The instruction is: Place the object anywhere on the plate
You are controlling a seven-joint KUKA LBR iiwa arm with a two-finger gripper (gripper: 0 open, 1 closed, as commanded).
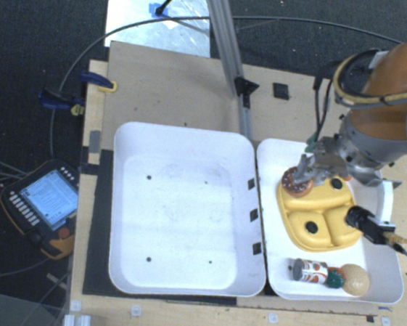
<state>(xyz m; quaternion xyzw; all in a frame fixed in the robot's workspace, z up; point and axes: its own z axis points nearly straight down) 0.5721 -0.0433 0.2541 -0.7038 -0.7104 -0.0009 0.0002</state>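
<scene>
While its grip state cannot be told, the end effector (pixel 306 170) sits directly over the doughnut (pixel 297 184) on the yellow plate (pixel 321 217).

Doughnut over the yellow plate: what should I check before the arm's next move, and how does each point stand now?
1. Doughnut is over the yellow plate: ok.
2. Gripper is directly above the doughnut: ok.
3. Jaws open or shut on the doughnut: cannot tell.
4. Doughnut resting on the plate rather than lifted: cannot tell.
5. Can and egg-shaped object lie off the plate, in the right bin: ok.
</scene>
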